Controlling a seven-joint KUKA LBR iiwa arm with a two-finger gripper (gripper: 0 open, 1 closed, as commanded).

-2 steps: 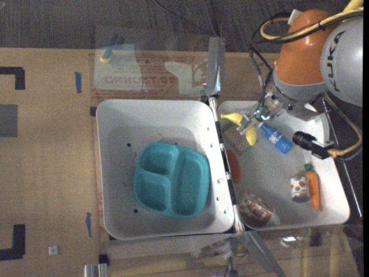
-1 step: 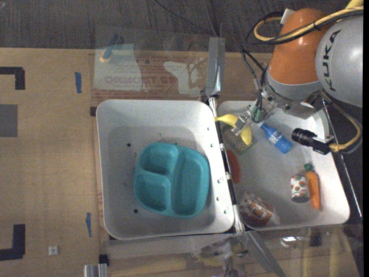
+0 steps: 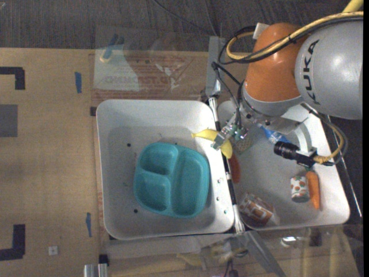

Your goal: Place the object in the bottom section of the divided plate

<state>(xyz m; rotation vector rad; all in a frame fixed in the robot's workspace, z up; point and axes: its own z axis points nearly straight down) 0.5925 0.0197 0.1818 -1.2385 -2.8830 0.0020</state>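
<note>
Two white bins sit side by side on the worktop (image 3: 46, 212), and I take them from the near edge back. Nearest, low in the right bin (image 3: 331, 212), a clear crumpled wrapper with an orange-brown print (image 3: 256, 208) lies by the dividing wall. Just beyond it, toward the right wall, a small white cup with red spots (image 3: 298, 188) stands touching a carrot (image 3: 314, 190). A red chili-like piece (image 3: 233, 169) lies along the dividing wall.

Across in the left bin (image 3: 115, 126), the teal divided plate (image 3: 172, 179) lies flat, all its sections bare.

Farther back, the banana (image 3: 214, 139) rests across the rim between the two bins, one end over the left bin and the other hanging into the right. My fingers (image 3: 229, 135) sit right at it, and they look closed on the banana, though my wrist hides part of the contact. The banana is well apart from the plate.

Behind that, my grey arm with its orange band (image 3: 277, 62) covers the far part of the right bin, cables looping around it.
</note>
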